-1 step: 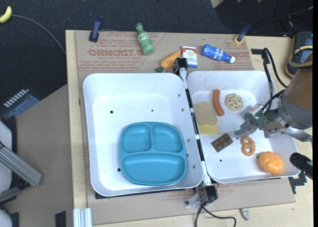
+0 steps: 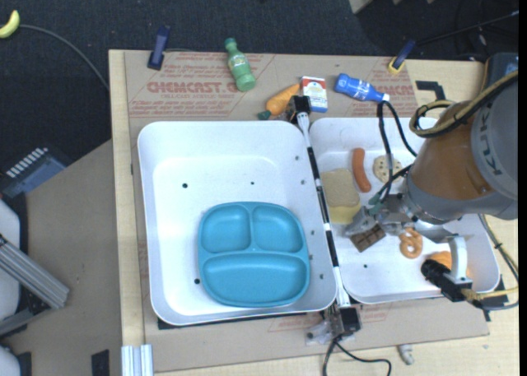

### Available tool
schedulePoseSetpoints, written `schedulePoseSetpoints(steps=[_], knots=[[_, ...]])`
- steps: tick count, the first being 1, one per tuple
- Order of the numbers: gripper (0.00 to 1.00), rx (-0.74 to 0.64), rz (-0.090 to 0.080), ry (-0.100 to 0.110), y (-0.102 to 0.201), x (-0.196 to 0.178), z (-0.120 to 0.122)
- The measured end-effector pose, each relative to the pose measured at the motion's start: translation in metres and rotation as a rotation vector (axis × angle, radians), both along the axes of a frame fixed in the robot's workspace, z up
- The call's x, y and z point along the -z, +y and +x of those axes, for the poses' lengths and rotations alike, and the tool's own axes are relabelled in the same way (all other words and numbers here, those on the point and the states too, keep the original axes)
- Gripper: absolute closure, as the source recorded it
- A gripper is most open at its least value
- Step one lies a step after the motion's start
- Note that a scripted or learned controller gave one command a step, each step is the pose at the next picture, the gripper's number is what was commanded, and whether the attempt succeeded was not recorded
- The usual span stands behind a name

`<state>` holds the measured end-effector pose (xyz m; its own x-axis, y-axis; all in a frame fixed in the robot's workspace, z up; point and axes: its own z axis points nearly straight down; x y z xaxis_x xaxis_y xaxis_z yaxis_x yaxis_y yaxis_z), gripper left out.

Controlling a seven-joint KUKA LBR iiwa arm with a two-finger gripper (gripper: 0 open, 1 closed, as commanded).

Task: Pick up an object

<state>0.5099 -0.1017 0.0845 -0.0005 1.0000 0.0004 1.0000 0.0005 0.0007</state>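
- Over the right bin, my claw hangs low beside a dark brown piece, seemingly touching it; I cannot tell more about its state.
- Near that brown piece lie candidates: a tan slab above it, a sausage beyond that, a pretzel-like ring on its other side.
- Across the divider from the brown piece, the left bin carries a blue divided plate.
- My judgement: nothing lifted yet; grasp and raise remain.

Arm cut off at right edge, hiding much of right bin; gripper finger state unresolvable beside brown item.
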Motion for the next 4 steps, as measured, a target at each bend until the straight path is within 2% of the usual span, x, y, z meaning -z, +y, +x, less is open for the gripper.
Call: schedulePoseSetpoints(steps=[1,2,3,4], knots=[[1.0,0.001,-0.001,-0.001,0.0,-0.01,0.0],[0.0,0.001,-0.001,0.0,0.0,-0.01,0.0],[0.0,0.0,-0.001,-0.001,-0.008,-0.023,0.091],[0.0,0.0,-0.003,-0.006,-0.008,-0.004,0.127]])
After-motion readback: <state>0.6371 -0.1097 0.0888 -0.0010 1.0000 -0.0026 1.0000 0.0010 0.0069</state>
